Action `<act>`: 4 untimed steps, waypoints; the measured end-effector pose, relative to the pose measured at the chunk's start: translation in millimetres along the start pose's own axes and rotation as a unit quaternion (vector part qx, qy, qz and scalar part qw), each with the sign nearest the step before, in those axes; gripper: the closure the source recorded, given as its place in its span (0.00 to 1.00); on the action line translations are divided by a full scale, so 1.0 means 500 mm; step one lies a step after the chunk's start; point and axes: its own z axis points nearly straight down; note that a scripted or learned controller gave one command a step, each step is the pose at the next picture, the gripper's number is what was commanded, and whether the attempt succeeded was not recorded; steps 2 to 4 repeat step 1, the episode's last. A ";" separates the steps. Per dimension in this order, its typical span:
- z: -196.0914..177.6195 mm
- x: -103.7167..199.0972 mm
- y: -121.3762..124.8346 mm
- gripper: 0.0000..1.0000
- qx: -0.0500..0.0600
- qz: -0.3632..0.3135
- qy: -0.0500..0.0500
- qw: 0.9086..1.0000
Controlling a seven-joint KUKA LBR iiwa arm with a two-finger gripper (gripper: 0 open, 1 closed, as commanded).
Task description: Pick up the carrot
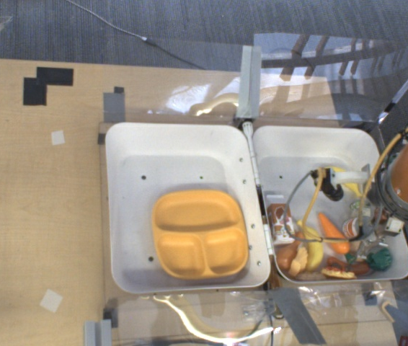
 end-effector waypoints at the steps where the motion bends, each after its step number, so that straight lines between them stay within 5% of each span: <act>1: -0.131 -0.028 -0.133 1.00 -0.007 0.005 -0.002 1.000; 4: -0.131 -0.028 -0.133 1.00 -0.007 0.005 -0.002 1.000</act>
